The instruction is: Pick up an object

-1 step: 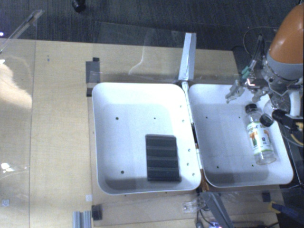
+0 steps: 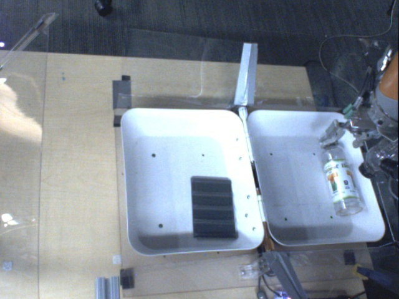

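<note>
two shallow white plastic bins sit side by side on a pale wooden bench (image 2: 68, 185). the left white bin (image 2: 156, 136) holds a dark grey ribbed rectangular block (image 2: 213, 207), lying flat in the lower middle, near the front wall & a bit right of centre, not touching any wall. the right white bin (image 2: 287, 142) holds a clear plastic bottle w/ a white, green & orange label (image 2: 340, 184), lying on its side along the right wall, neck pointing up-left toward the back, base toward the front right corner.

grey arm w/ an orange band (image 2: 388, 86) comes in from the right edge, over the back right corner of the right bin. the metal two-finger gripper (image 2: 336, 133) hangs at that corner, just above the neck end of the bottle; looks v. close to or touching the cap, can't tell which. can't tell if the pincer is apart or together, too blurred & cluttered w/ cables. nothing clearly seen betw. the tips, so no hold shown.

an upright grey metal post (image 2: 246, 73) stands at the back where the two bins meet.
</note>
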